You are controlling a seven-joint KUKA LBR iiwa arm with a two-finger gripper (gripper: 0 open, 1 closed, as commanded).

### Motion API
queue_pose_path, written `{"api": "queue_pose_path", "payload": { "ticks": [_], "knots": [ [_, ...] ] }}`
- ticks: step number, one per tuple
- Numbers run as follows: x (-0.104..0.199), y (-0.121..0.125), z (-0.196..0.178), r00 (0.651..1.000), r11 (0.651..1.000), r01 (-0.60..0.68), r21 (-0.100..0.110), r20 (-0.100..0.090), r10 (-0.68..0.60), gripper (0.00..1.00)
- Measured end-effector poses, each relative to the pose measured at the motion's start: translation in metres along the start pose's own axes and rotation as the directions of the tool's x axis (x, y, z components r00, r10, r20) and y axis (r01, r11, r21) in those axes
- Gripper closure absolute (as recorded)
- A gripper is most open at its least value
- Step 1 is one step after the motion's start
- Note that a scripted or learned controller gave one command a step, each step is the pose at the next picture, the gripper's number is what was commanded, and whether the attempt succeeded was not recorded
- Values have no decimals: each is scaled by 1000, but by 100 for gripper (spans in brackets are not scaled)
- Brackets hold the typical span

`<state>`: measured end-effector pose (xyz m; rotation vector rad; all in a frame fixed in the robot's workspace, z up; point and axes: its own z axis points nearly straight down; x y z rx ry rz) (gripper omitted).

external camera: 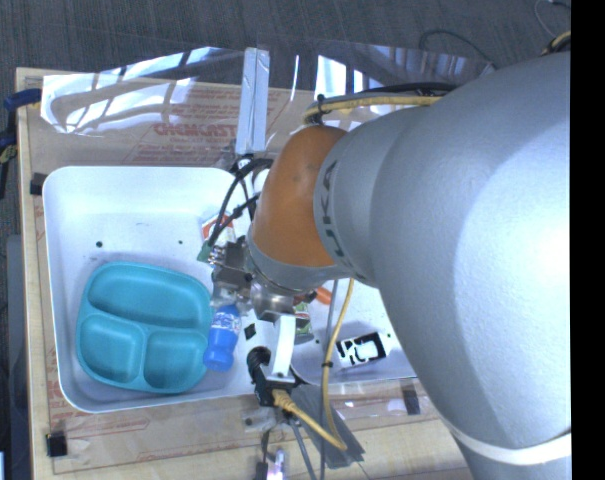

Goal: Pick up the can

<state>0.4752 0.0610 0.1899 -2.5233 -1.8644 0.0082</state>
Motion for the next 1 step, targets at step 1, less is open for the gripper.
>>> {"api": "queue_pose_path", "payload": {
  "ticks": [1],
  "knots": [
    [-65, 22, -64, 1000, 1000, 13, -6, -2, -13, 100]
  ]
}}
